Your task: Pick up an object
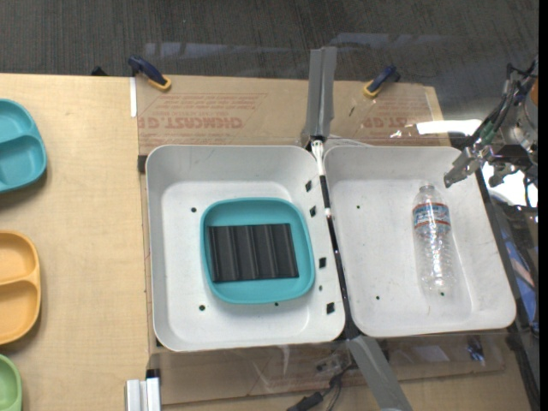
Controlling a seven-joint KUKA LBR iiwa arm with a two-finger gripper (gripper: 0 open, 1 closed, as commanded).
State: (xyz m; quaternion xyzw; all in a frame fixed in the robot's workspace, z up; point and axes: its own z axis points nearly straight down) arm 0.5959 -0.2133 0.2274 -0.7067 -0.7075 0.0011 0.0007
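A clear plastic water bottle (433, 238) with a white cap and a blue-and-red label lies lengthwise in the right white bin (377, 315), towards its right side. A teal square dish (257, 251) with a dark ridged insert sits in the middle of the left white bin (171, 315). My gripper (467, 163) hangs at the right bin's far right corner, above the rim, a short way up and to the right of the bottle's cap. Nothing is seen held in it.
The bins rest on brown cardboard (214, 114) held by two clamps at the back. On the wooden bench to the left lie a teal tray (17, 157), an orange tray (15, 285) and a green one (7, 388). A grey divider (320, 92) runs between the bins.
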